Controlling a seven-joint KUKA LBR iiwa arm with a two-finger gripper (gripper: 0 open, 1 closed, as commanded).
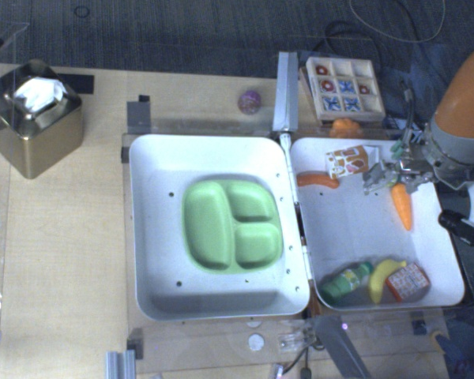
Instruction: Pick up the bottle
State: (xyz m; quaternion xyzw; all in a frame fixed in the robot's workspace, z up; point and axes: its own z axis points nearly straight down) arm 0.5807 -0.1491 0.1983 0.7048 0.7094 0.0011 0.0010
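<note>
**Bottle lies in the near corner, gripper across the bin from it**

The green bottle [346, 281] lies on its side in the right bin [355, 219], down in the near left corner, its body close against the bin's wall. A yellow banana [381, 278] rests just beside it, touching or nearly so, and a red patterned block [408, 282] sits on the banana's far side. The three form a tight cluster.

The gripper [389, 174] hangs over the far part of the same bin, next to a small printed card [347, 161] and above the thick end of an orange carrot [402, 206]. Its metal parts blur together at this angle, so I cannot tell whether it is spread or pressed together; nothing is visibly held in it. A second, reddish carrot-like piece [318, 181] lies by the bin's left wall. The left bin [154, 212] holds a green divided tray [232, 223].

The bottle looks like a small plastic toy: probably light, stiff enough to take a firm pinch, but smooth and rounded, so it may roll or slip. The best hold is likely across the middle of its body, closing square to its long axis. The wall and the banana leave little room on either side, so the approach should come straight down.
</note>
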